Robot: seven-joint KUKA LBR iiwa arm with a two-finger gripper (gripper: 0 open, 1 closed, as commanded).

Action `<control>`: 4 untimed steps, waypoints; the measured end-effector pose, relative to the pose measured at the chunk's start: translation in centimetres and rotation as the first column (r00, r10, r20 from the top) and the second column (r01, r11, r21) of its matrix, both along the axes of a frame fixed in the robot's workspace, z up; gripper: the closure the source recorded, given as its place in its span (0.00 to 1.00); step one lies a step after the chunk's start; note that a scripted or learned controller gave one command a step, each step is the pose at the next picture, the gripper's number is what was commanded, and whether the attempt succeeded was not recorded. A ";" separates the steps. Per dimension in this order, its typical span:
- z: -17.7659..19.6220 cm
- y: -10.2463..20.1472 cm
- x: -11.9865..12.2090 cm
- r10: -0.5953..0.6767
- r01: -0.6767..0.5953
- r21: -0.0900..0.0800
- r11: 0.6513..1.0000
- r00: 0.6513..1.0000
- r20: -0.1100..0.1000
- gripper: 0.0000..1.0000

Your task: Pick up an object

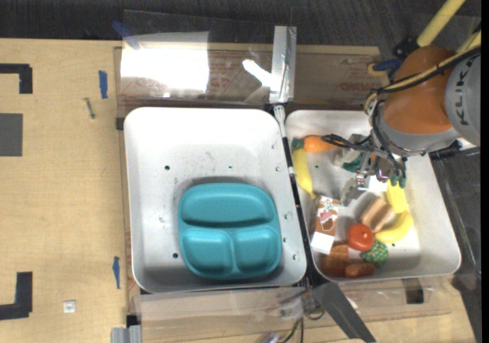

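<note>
A wooden desk carries two shallow white plastic bins: the left bin holds a teal three-part plastic tray, and the right bin a heap of toy food. The grey-and-orange arm's pincer hangs low at the heap's twelve o'clock edge (whether clenched or released, I cannot tell). This looks like the descent to grasp, calling next for closing on one piece, perhaps the red plastic tomato at six o'clock.

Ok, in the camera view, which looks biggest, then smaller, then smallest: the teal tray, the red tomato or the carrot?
1. The teal tray, biggest by far.
2 and 3. The carrot and the red tomato look about the same size, so I can't rank them.
</note>
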State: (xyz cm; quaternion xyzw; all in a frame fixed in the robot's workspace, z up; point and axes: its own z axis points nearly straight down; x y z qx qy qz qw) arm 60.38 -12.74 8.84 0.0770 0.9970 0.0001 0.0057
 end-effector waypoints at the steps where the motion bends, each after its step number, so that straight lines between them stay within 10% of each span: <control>1: 0.1 0.9 4.2 -0.184 0.183 -0.006 0.983 0.982 -0.041 0.00; 3: 0.1 2.0 -8.6 -0.347 0.347 0.004 0.938 0.938 -0.001 0.00; 4: 0.0 0.7 2.5 -0.433 0.433 0.004 0.902 0.902 -0.001 0.00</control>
